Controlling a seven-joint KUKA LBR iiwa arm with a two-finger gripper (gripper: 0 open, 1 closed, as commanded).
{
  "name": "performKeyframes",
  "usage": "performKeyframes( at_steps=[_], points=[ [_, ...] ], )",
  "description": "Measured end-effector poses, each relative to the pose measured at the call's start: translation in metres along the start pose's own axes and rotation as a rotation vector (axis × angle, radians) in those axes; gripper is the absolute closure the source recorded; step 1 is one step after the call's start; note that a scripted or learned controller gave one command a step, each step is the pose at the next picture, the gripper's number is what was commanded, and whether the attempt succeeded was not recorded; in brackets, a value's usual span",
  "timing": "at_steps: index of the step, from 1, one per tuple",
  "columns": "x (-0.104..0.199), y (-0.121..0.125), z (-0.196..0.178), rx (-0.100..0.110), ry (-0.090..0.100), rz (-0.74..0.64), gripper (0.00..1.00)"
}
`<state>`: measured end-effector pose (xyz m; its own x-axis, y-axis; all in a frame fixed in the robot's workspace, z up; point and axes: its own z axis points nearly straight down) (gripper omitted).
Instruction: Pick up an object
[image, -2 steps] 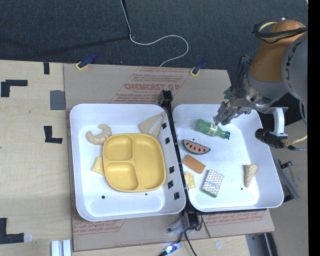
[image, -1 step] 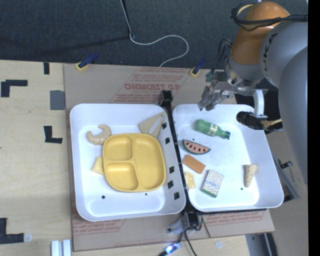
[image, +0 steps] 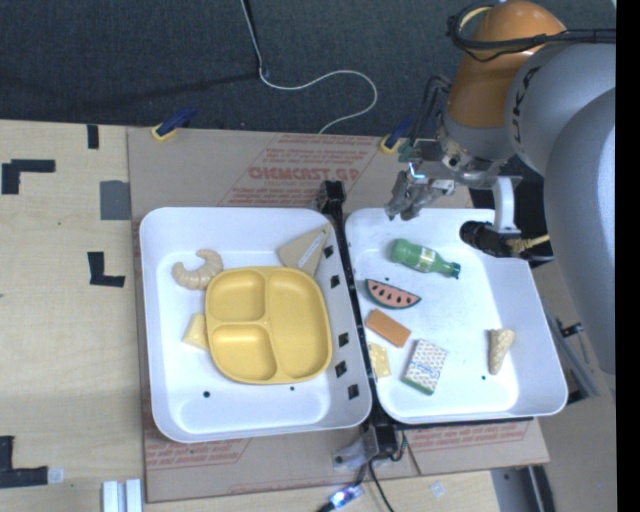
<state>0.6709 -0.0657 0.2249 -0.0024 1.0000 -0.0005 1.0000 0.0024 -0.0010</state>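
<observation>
My gripper (image: 407, 203) hangs over the far left corner of the right bin (image: 537, 318), up and to the left of a green bottle (image: 424, 257) lying on its side. Nothing shows under it. Nearer the front lie a watermelon slice (image: 391, 293), an orange block (image: 387, 326), a small yellow piece (image: 378, 358), a patterned box (image: 426, 365) and a pale cone (image: 499, 348).
The left bin (image: 160, 340) holds a yellow divided plate (image: 268, 322), a tan curled pastry (image: 197, 268), a beige wedge (image: 305, 250) and a yellow wedge (image: 195, 330). A black divider (image: 345, 300) runs between the bins. A white cable (image: 320, 80) lies behind them.
</observation>
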Motion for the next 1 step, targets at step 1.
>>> performKeyframes(
  at_steps=[1],
  points=[
    [-0.0014,-0.0031,-0.0031,0.000,-0.001,0.001,1.00]
  ],
)
